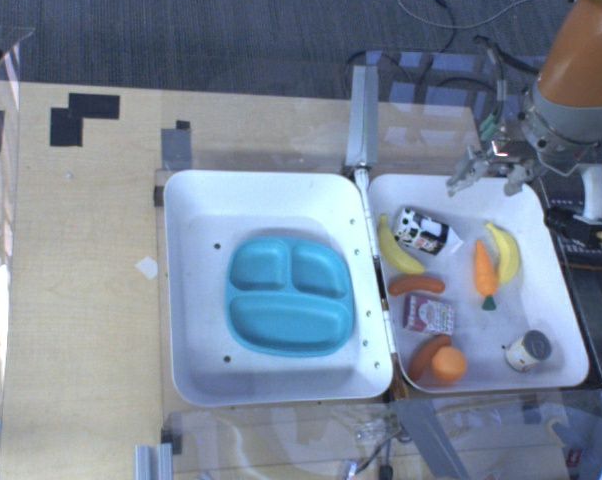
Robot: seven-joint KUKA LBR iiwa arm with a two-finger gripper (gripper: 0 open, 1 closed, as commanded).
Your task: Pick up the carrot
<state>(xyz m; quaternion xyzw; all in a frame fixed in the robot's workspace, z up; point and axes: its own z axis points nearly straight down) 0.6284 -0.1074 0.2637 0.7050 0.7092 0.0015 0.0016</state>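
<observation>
The carrot [484, 269] is orange with a dark green tip and lies upright in the right part of the right bin [556, 258], beside a yellow banana [505, 253]. My gripper [489, 174] hangs over the bin's back rim, above and behind the carrot and well apart from it. Its two fingers are spread open with nothing between them.
The right bin also holds a second banana [396, 248], a black and white carton [422, 232], a sausage [416, 285], a red packet [428, 315], an orange [447, 365] and a small can [528, 350]. A blue divided plate [289, 295] sits in the left bin [196, 268].
</observation>
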